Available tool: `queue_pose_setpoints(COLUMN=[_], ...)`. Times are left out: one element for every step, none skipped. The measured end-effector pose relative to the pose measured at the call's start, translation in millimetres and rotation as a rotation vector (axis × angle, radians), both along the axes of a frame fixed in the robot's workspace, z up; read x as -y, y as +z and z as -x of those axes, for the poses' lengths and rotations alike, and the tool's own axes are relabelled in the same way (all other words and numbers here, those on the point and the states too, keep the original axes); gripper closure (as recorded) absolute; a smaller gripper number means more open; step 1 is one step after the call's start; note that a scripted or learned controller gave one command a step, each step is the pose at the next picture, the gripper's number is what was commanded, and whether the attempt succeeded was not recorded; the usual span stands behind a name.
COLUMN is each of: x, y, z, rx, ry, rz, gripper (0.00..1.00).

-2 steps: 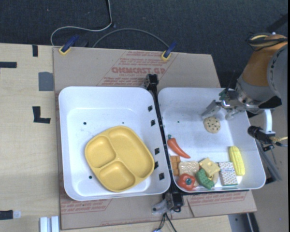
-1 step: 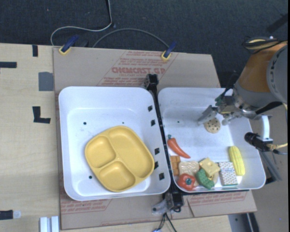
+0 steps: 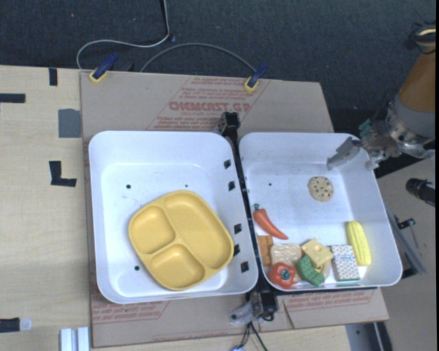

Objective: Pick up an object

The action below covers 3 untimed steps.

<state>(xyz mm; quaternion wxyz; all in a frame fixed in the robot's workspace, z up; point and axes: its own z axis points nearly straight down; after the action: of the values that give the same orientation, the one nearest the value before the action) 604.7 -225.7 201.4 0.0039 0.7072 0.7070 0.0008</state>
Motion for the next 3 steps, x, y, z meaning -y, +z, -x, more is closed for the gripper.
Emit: queue_pose_setpoints(x=[-12.6, -8.5, -30.5], y=[-24.3, -75.1, -93.8], z=[-1.6, -12.7, 7.0], rx=[-0.01, -0.013, -0.011], ry=[0.001, 0.002, 0.001], rz=[-0.004, -0.004, -0.004], gripper=[0.0, 0.0, 0.0])
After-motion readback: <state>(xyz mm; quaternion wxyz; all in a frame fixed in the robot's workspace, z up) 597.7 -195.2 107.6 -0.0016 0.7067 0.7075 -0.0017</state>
